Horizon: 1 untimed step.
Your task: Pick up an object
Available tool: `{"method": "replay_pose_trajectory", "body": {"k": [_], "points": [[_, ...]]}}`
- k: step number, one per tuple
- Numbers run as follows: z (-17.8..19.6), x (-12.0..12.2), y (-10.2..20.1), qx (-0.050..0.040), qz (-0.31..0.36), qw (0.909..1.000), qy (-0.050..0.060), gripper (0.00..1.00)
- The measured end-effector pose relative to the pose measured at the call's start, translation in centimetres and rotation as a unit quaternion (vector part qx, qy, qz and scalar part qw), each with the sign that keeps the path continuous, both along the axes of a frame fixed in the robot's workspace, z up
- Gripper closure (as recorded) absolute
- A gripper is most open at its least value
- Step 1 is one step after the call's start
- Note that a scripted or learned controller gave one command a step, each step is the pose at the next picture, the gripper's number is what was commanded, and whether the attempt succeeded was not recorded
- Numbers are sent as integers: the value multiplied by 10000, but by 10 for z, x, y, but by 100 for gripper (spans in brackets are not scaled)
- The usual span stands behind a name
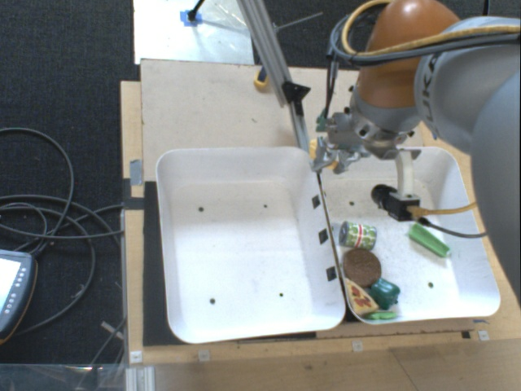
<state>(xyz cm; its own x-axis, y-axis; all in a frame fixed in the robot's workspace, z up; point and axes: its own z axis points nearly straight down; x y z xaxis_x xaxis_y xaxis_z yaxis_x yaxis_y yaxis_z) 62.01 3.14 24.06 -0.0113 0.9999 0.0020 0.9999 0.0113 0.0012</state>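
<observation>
Camera view, end effector (331,156) at right bin (482,298) corner, can (357,235) nearby

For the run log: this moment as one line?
gripper: above far left corner of right bin | can, brown disc, green block: lying in right bin | lifted: none seen

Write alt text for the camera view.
The arm's tool hangs over the right bin's far corner, by the divider. That bin holds a small can, a brown disc, a green stick and a teal piece.
</observation>
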Motion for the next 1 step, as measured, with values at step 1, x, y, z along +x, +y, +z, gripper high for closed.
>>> {"method": "replay_pose_trajectory", "body": {"k": [1], "points": [[-1,16,61,5,2,10000,-7,100]]}}
